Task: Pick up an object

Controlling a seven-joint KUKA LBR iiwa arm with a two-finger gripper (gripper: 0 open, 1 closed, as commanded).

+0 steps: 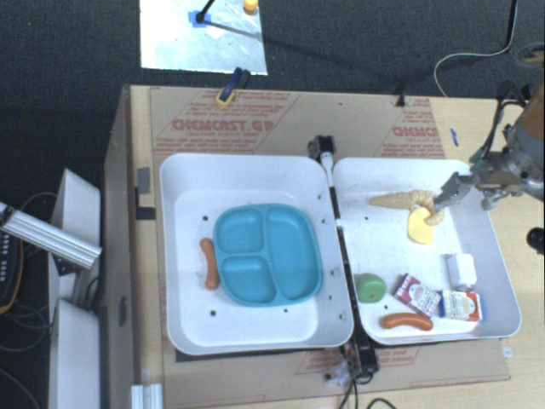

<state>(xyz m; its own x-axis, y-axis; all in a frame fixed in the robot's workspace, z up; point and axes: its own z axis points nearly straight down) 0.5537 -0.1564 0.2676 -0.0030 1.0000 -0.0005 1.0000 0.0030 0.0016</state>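
The ice-cream cone toy (402, 199) lies flat on the floor of the right bin (498, 267), toward its far side, so by the look of it nothing has been lifted and the whole pick is left to do. Its long axis runs nearly across the view, the narrow tip pointing left toward the divider between the bins and the wide, scalloped end pointing right. Just beside that wide end, toward the near side, sits a pale yellow disc (420, 227), touching or almost touching it. The claw (445, 196) is low at the cone's wide end, apparently meeting it, but whether it is spread or closed I cannot tell, and nothing is clearly gripped. Further out in the same bin lie a green ball (370, 288), a sausage (406, 320), two small cartons (438, 300) and a white block (461, 270). The left bin (183, 228) holds a blue divided plate (267, 253) with a second sausage (209, 263) beside it.
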